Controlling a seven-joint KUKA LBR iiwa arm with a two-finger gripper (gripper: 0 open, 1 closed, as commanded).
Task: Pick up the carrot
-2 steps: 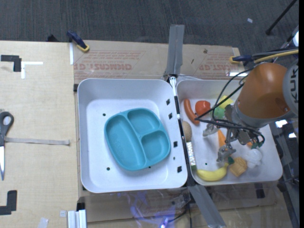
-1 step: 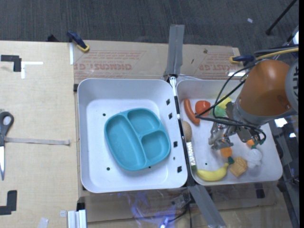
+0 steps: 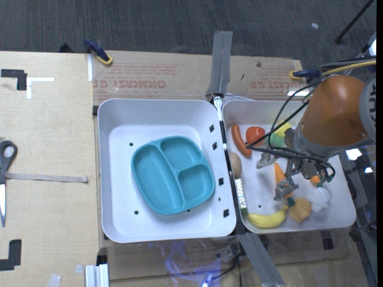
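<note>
The carrot [image 3: 279,172] is a small orange cone lying in the middle of the right bin [image 3: 342,219]. My gripper [image 3: 285,189] hangs low over that bin, its tip just in front of the carrot's near end and beside it. The wrist and its cables cover the space right of the carrot. Nothing shows as held.
The right bin also holds a red chili [image 3: 239,140], a tomato [image 3: 255,134], a green-yellow piece [image 3: 278,139], a brown item [image 3: 235,164], a banana [image 3: 267,219], corn [image 3: 300,209] and a white item [image 3: 321,198]. The left bin [image 3: 114,178] holds a blue divided plate [image 3: 173,174].
</note>
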